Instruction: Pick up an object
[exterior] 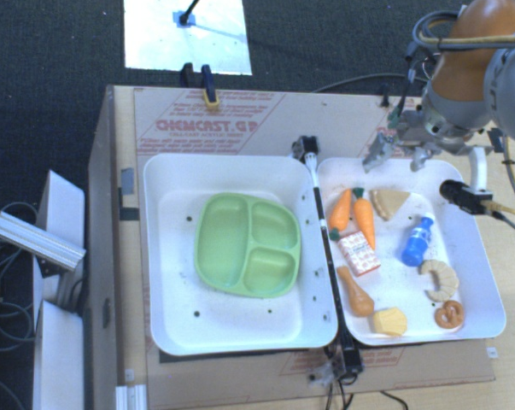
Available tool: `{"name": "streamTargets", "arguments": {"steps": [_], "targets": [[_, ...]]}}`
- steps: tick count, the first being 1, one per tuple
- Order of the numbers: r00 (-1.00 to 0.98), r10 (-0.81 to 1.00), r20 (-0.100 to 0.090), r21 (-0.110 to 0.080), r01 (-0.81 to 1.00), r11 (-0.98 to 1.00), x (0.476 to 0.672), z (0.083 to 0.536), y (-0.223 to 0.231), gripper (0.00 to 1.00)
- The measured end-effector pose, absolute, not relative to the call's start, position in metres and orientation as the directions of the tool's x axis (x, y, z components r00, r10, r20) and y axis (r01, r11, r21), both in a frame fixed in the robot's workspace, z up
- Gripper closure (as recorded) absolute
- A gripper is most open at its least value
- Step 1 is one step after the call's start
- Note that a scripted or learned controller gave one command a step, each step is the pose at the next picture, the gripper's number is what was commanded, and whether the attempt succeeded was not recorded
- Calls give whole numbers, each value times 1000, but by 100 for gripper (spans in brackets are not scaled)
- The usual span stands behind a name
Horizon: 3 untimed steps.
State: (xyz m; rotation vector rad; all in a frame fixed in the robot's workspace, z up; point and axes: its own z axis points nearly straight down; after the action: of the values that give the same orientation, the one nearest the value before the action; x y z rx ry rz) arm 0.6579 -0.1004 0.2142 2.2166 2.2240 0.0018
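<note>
The grey two-finger gripper point(398, 154) hung open, holding nothing, above the right shallow white bin's point(477, 254) twelve o'clock rim, near the tan bread wedge point(391, 202).

Even, bright overhead light, soft shadows, mild glare on the white bins point(240, 171), slightly soft low-resolution focus.

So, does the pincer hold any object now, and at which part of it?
Nothing is held. The pincer hangs open above the far edge of the right bin, with nothing between its fingers; the toy food lies in the bin below.
</note>
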Motion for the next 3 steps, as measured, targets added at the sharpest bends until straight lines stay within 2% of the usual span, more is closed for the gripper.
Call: {"name": "streamTargets", "arguments": {"steps": [1, 2, 3], "targets": [[-1, 1000, -1, 1, 1000, 1, 669, 167, -142, 0], [-1, 1000, -1, 0, 1000, 1, 630, 84, -170, 0], [-1, 1000, -1, 2, 1000, 1, 597, 85, -168, 0]]}}
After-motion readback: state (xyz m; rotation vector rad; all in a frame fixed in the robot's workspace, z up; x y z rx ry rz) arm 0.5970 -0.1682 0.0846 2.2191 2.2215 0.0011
